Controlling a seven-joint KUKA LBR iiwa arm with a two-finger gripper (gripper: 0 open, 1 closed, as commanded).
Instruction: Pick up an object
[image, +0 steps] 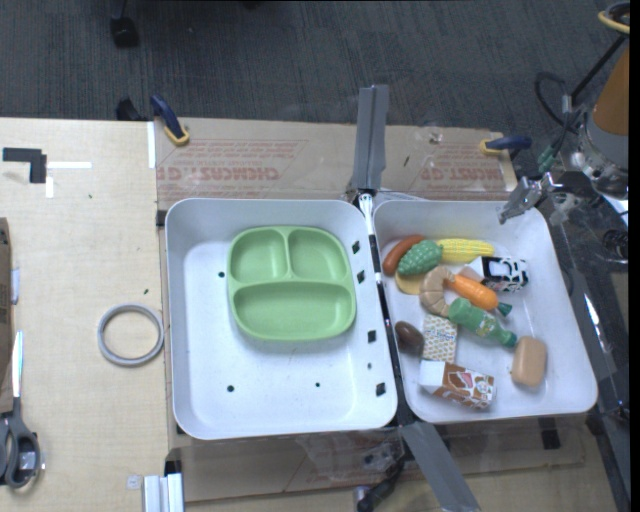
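We see the left bin (190, 330) w/ green tray (292, 283) near its far edge. Right bin (570, 330) holds toy food: corn (465, 249), carrot (472, 291), bottle (482, 323). Gripper (525, 198) at its far right corner; finger state can't tell.

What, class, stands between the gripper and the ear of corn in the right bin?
Nothing visible does. The gripper hangs over the right bin's upper right corner; bare white floor separates it from the ear of corn, which tops the toy pile.
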